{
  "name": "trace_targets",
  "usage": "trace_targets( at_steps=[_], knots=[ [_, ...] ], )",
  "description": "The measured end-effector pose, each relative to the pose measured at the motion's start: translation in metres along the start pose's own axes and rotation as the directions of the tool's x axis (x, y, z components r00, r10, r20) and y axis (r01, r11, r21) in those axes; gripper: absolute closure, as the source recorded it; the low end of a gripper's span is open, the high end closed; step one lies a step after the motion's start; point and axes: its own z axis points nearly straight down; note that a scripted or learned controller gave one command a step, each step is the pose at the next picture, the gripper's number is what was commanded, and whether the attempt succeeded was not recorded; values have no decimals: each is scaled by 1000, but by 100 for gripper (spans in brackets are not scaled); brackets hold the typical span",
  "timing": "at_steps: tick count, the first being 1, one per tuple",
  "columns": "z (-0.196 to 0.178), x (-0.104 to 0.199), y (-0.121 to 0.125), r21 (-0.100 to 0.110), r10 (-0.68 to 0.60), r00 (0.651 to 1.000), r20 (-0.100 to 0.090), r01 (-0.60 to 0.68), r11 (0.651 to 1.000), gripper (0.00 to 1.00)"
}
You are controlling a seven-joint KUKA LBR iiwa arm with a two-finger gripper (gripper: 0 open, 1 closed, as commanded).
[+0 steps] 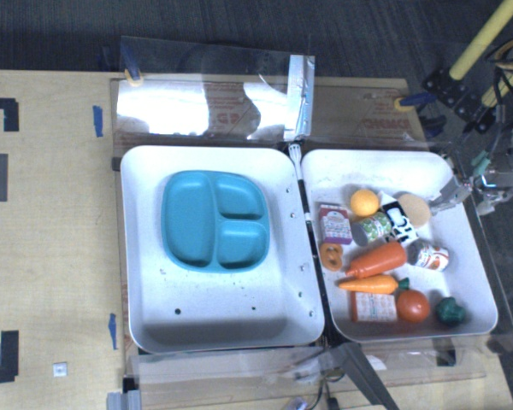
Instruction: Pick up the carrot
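A tomato [413,306] sat at the near edge of the right bin [474,254], the carrot [368,284] just at its nine o'clock, lying flat. The claw [487,178] hung over the bin's two-o'clock rim, arm reaching in from the right; its grip I could not tell.

Blue tray [214,220], tomato [412,306], orange [364,202]

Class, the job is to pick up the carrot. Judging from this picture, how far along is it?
Nothing looks done yet. The carrot lies flat in the right bin, beside a tomato. The pincer is at that bin's far right rim, apart from the carrot. Left: reach over, grasp and lift.
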Motion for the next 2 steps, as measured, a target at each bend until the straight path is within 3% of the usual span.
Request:
trace_targets(
  at_steps=[1,2],
  knots=[
    [112,49,13,5,-223,975,-3,223,975,0],
    [63,35,72,-6,1,1000,3,-1,1000,0]
  ],
)
